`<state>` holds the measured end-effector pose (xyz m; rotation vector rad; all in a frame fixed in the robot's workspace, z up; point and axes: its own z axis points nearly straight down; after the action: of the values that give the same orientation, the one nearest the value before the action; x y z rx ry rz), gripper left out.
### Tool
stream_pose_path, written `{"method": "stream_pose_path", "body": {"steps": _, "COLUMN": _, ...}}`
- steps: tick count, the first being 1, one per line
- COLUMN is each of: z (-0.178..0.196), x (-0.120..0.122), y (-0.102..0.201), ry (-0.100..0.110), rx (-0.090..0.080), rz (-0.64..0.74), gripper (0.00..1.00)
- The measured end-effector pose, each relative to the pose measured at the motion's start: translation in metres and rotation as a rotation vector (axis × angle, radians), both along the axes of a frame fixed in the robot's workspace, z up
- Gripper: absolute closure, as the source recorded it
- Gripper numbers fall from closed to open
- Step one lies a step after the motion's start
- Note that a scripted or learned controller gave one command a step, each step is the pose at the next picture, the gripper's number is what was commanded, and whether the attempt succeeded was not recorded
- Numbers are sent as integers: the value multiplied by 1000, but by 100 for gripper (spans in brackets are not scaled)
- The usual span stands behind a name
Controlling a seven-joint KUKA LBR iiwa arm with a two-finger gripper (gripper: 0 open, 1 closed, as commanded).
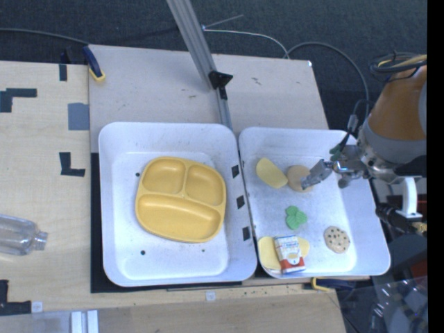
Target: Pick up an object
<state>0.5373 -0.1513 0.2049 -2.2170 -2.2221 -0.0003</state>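
From the camera view, 2 shallow white bins sit side by side on the bench. The left bin (114, 207) carries a yellow divided plate (182, 198) with 3 compartments. The right bin (368, 245) holds 5 loose items: a yellow lemon-shaped piece (271, 173) near its upper left, a tan rounded piece (297, 177) just beside it, a green leafy piece (296, 218) near the middle, a chocolate-chip cookie (336, 239) toward the lower right, and a small red-and-white carton (288, 253) lying on a yellow piece (267, 251) at the lower left. The arm (395, 116) reaches in from the right, and the gripper (316, 175) hangs low over the right bin, its tip touching or just beside the tan rounded piece. How far the claw is spread cannot be told, and no item is visibly between its tips. A clear plastic bottle (19, 233) lies on the bench well left of the bins.
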Motion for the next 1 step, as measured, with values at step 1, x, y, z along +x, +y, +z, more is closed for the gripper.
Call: {"method": "stream_pose_path", "body": {"steps": 1, "z": 10, "x": 0, "y": 1, "ry": 0, "rx": 2, "rz": 2, "gripper": 100}}
